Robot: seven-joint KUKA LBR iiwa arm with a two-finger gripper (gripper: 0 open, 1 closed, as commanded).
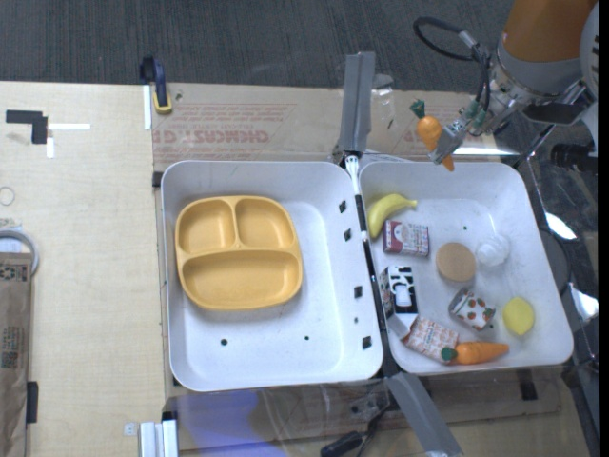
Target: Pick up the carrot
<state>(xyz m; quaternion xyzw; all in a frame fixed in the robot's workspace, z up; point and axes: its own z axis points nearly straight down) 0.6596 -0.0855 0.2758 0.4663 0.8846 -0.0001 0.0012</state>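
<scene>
The claw [447, 149] hung in the upper right of the frame, just over the far rim of the right bin [533, 219], and whether it was open or closed could not be told. A small orange thing [428, 128] with a green top sat right at its tip; whether it was gripped was unclear. The arm [544, 22] slanted down toward the left from the top right corner, orange band uppermost, grey wrist below it, a black cable looping off to its left.

The carrot [479, 352] lay at the bin's near edge, lower right of the frame, well apart from the claw, touching a snack packet [430, 337]. A lemon [518, 316] sat just above right of it, a banana [384, 210] near the bin's upper left corner. The left bin [257, 350] held a yellow tray [239, 252].
</scene>
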